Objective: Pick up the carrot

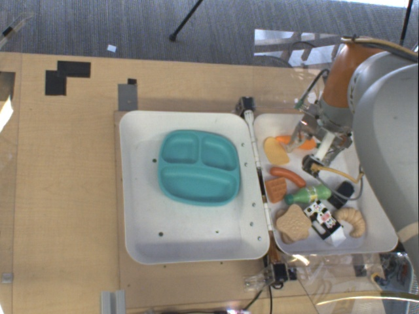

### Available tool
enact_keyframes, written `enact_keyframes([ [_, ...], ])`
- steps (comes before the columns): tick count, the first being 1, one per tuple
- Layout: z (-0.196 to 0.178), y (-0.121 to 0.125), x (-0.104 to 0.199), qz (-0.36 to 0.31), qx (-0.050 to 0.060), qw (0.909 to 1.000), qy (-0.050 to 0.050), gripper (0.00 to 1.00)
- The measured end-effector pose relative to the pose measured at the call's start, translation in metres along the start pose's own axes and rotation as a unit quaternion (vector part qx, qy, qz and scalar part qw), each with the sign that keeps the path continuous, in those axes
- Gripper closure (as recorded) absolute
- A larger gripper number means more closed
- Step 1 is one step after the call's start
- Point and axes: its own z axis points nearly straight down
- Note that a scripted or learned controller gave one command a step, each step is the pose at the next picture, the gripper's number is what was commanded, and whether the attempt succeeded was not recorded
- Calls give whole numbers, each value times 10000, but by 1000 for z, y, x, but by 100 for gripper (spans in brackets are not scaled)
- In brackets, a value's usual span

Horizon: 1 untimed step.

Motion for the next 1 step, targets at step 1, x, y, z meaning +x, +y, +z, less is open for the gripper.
enact_keyframes([
  [1,-13,1,8,-19,-87,9999,127,100],
])
